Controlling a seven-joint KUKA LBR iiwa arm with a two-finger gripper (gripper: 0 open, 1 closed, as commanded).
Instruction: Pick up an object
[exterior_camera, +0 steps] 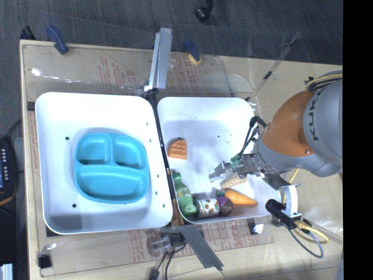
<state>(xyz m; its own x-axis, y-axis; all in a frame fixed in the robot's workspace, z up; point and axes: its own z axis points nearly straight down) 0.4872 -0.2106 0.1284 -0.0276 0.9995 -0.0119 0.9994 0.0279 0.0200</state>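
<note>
Over right bin (198, 112), arm (303, 136) bent low, beside carrot (240, 198)

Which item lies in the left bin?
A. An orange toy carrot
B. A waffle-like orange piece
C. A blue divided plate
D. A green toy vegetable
C: the blue divided plate sits alone in the left bin, while the carrot, waffle-like piece and green vegetable lie in the right bin.
</note>
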